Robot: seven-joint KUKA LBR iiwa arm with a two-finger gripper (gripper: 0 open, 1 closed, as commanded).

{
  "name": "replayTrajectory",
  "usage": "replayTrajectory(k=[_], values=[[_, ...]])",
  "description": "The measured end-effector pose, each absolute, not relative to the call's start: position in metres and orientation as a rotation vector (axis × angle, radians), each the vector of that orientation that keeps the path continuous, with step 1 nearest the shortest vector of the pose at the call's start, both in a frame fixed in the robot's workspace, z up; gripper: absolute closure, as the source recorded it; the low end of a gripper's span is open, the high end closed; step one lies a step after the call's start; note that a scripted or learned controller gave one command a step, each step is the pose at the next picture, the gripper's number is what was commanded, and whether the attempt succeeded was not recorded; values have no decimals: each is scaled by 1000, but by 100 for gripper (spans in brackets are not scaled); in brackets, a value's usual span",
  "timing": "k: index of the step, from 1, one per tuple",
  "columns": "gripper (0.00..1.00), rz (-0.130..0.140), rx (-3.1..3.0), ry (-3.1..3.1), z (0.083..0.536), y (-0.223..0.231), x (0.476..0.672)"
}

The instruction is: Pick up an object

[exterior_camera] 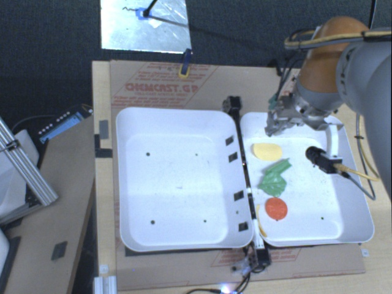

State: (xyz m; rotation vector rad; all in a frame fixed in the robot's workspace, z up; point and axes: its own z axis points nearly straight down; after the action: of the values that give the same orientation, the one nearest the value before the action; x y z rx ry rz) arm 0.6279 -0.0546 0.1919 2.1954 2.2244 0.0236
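Hovering over the far end of the right bin [352,222], the end effector [277,125] points down at the bin floor; from this slanted view I cannot tell how it is set, and nothing shows in its grip. Just below it, nearest of all, lies a pale yellow oval piece [267,150], flat on the white floor and apart from the tool. It looks light and smooth, perhaps a little slippery, and its low rounded shape suggests a grasp across the short width, pressed down close to the floor.

A step further toward the camera sits a green crumpled piece [274,177], which looks soft and leafy; its raised folds would probably give the easiest purchase, though it may flex or slip out. Beyond that is a red round piece [276,209], flat like a disc, likely thin and hard to get under. A thin yellow sliver [261,224] rests by the divider, too slim to judge.

Off to the left, the left bin [131,164] sits beside it on the desk [61,182].
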Motion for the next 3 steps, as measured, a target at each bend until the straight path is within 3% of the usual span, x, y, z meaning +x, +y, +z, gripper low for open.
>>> replayTrajectory(k=[1,2,3], values=[[100,22,2200,2231,288,29,650],[100,15,2211,2220,384,17,611],[100,13,2208,2229,440,57,581]])
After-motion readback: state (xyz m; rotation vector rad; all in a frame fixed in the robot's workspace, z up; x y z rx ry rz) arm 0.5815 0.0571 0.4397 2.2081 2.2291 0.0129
